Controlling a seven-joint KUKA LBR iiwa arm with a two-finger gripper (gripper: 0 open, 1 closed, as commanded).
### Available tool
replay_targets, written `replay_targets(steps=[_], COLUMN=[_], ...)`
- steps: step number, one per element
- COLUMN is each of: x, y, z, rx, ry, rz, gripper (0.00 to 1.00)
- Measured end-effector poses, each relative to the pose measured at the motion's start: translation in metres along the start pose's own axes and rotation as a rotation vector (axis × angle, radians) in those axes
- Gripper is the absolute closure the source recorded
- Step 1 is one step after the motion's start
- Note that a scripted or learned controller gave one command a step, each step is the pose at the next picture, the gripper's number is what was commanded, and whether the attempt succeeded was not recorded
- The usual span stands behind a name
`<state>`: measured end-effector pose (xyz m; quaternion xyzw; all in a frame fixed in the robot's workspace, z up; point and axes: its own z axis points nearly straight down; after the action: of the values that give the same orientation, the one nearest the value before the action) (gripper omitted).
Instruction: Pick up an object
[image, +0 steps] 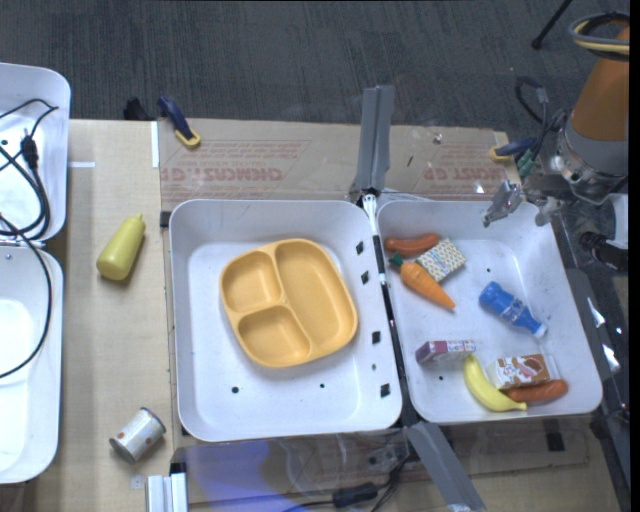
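The pincer (505, 203) hovers over the right bin's (560, 300) far corner, apparently carrying nothing; I cannot tell its spread. The blue bottle (511, 308) lies apart, likely reachable.

Bins (200, 300) smooth white plastic; divided tray (288, 302) matt yellow plastic; bench (300, 165) brown cardboard.

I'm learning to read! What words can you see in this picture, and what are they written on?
"CHEMCZ..." in red capitals, printed upside down and cut off by the bins, on the left cardboard sheet.
More red letters on the right cardboard sheet: too faint to read.
Small carton: print too small to read.
Brown and white carton: print too blurred to read.
Patterned packet: no words I can make out.
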<state>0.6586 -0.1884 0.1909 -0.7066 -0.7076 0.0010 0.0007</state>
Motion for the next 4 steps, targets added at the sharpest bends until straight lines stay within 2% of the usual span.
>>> replay_targets(steps=[1, 2, 3, 4], x=[-0.021, -0.024, -0.02, -0.021], y=[-0.065, -0.065, -0.064, -0.064], z=[0.1, 0.09, 0.09, 0.081], rx=[0.004, 0.001, 0.002, 0.001], ry=[0.018, 0.008, 0.014, 0.011], rz=[0.17, 0.17, 0.166, 0.165], gripper=[0.0, 1.0, 0.0, 1.0])
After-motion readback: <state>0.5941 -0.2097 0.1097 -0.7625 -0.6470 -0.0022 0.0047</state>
